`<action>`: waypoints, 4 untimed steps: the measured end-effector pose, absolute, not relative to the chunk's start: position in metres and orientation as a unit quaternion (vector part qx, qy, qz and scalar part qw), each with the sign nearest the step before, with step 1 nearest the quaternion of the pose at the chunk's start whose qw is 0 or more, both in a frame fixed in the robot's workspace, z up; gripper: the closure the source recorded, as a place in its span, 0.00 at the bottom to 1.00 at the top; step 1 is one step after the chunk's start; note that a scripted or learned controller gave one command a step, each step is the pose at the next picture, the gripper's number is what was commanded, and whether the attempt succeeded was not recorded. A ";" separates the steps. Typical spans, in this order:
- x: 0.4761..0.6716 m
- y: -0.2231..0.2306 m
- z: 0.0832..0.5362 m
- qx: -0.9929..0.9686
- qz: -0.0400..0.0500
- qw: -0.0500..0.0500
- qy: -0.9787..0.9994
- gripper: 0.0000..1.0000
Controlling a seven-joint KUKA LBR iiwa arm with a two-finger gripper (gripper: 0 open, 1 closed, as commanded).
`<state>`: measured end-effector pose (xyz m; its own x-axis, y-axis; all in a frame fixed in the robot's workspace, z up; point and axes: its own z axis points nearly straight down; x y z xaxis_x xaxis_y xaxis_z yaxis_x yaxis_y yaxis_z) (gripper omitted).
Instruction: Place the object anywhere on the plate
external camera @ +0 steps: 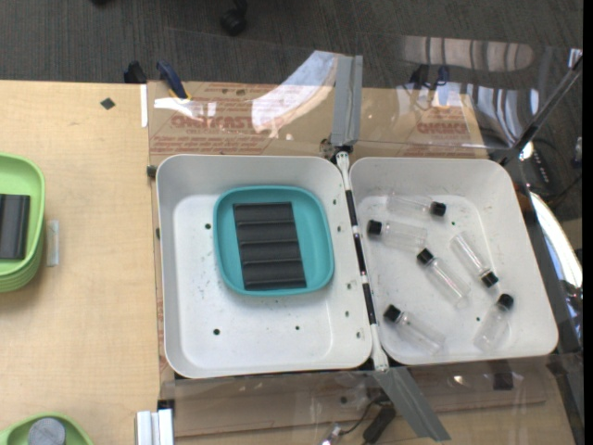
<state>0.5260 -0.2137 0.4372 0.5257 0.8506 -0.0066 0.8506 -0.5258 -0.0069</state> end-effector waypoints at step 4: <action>0.652 -0.215 0.436 -0.959 0.005 0.002 -0.284 0.00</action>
<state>0.6518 -0.2154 0.4361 0.8381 0.5454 -0.0084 0.5454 -0.8382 -0.0063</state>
